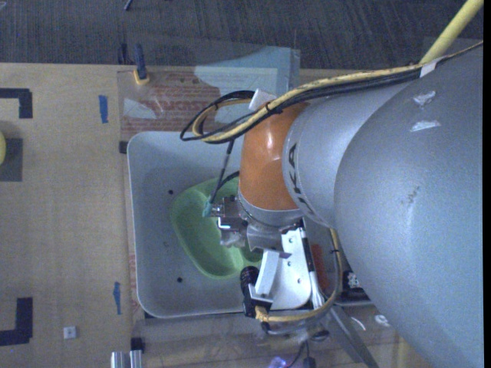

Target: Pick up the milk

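Observation:
The grey arm with its orange band (265, 163) reaches from the right over the white bin (149, 205). Its wrist and gripper body (238, 232) hang above a green bowl-like object (199, 228) that lies in the bin. The wrist hides the bowl's right part and whatever lies under it. I can make out no milk carton in the visible part of the bin.
The arm's large grey body covers the right half of the view, including the second bin. The wooden bench (61, 205) carries blue tape marks (103, 107) and black corner marks (19, 102). Cables (222, 117) loop over the wrist.

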